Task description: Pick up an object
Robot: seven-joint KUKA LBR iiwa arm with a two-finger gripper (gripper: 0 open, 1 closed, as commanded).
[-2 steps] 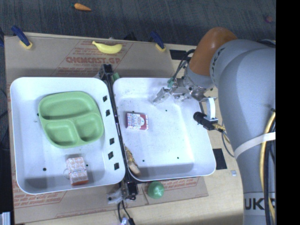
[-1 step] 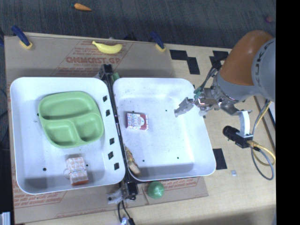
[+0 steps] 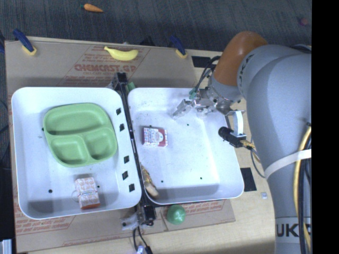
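**Pick-up not yet achieved: gripper hanging open over the right bin**

Gripper (image 3: 183,109) is hanging over the far part of the right bin (image 3: 225,187), with its fingers (image 3: 178,111) spread apart and pointing toward the bin's left side. Nothing is sitting between them, so no object is being carried.

The nearest candidate is a small red-and-white packet (image 3: 154,136), which is lying flat on the right bin's floor, near the gripper on the side closer to the camera and apart from the fingertips. A small tan object (image 3: 148,184) is resting against the right bin's near-left corner, too small to identify.

The left bin (image 3: 21,157) is holding a green divided tray (image 3: 79,133) and, closer to the camera, a second small packet (image 3: 86,192).

Outside the bins, a yellow banana (image 3: 121,52) is lying on the cardboard beyond them, a green ball (image 3: 176,214) is sitting on the near side, and an orange item (image 3: 93,7) is lying on the dark floor.

Status, as a judgement: the task appears to be at the approach stage. Remaining steps are aligning over an object, descending, closing on it and lifting.
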